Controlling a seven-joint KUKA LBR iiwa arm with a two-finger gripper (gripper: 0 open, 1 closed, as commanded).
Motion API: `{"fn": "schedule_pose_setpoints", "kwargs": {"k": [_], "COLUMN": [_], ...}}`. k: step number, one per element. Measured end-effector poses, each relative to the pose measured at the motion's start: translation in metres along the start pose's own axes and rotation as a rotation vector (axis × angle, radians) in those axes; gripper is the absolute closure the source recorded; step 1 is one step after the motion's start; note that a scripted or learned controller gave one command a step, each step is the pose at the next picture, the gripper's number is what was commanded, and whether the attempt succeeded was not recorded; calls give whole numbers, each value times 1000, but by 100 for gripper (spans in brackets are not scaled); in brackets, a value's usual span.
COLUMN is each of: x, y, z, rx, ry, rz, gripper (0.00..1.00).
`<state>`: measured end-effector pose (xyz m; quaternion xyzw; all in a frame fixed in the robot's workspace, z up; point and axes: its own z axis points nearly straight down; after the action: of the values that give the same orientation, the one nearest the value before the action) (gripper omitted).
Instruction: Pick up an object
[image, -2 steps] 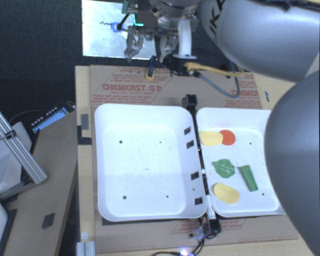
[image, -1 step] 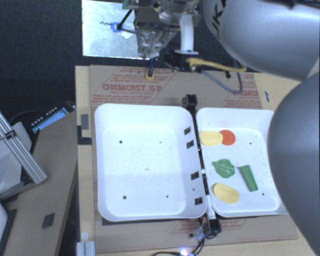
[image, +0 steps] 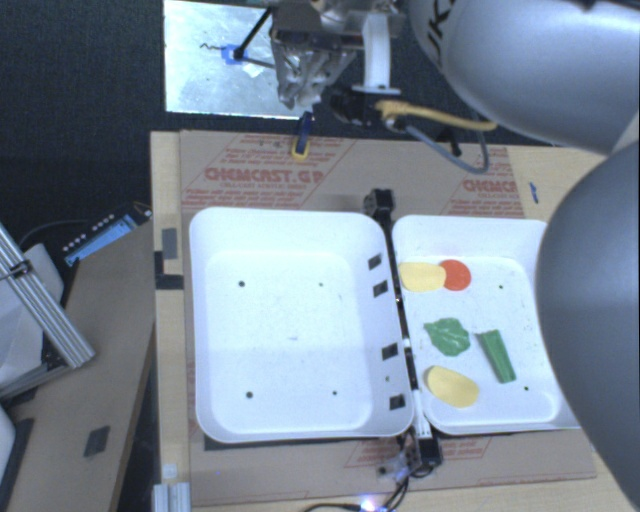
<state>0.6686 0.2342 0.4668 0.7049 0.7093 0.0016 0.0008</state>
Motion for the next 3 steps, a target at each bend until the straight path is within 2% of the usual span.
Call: {"fn": "schedule_pose_setpoints", "kwargs": {"k": [1, 2, 3], "x": [0, 0, 1], "y": [0, 0, 0], "z": [-9, -9, -20], "rx": [1, 2, -1], "ry": [0, -1, 0], "rz": [-1, 0, -4], "gripper": [100, 0, 100]}}
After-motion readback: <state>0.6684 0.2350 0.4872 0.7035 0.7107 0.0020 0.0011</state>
